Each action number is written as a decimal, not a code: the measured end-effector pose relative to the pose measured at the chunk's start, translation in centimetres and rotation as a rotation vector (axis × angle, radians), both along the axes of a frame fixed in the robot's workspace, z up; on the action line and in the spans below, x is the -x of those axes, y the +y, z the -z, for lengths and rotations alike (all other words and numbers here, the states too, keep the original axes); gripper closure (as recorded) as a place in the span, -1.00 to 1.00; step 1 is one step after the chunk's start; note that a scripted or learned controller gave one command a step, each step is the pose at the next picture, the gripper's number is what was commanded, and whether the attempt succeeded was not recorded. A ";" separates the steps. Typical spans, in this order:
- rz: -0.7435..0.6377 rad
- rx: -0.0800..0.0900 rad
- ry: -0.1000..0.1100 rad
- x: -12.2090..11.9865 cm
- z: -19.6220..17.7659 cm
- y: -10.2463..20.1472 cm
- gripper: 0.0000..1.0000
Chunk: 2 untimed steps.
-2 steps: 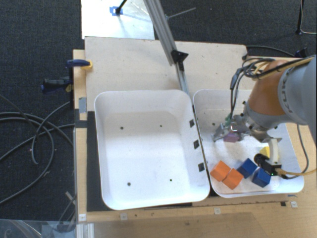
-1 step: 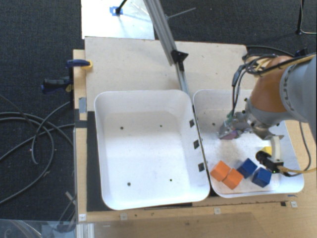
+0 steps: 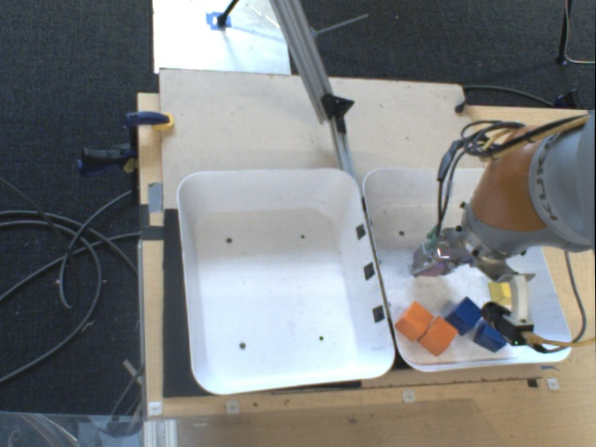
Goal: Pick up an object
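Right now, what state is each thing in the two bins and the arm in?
Arm: reaching in over the right bin.
Gripper: low inside the right bin, above the blocks.
Orange blocks: two, touching, resting on the bin floor, not held.
Blue blocks: two, lying on the floor beside the orange ones.
Right bin: holds the blocks.
Left bin: white, upright on the bench.

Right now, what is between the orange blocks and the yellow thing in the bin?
In the camera view, the blue blocks lie between the orange blocks and the yellow thing.

Probably a lab: clamped bench (image 3: 307,124), cables (image 3: 65,250).
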<state>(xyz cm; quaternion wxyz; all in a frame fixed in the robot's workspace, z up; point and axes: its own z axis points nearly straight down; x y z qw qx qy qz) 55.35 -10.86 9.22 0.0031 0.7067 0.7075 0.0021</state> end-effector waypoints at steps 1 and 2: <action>-0.013 -0.005 -0.001 1.6 -10.2 10.1 1.00; -0.013 -0.006 0.007 2.2 -9.8 18.0 1.00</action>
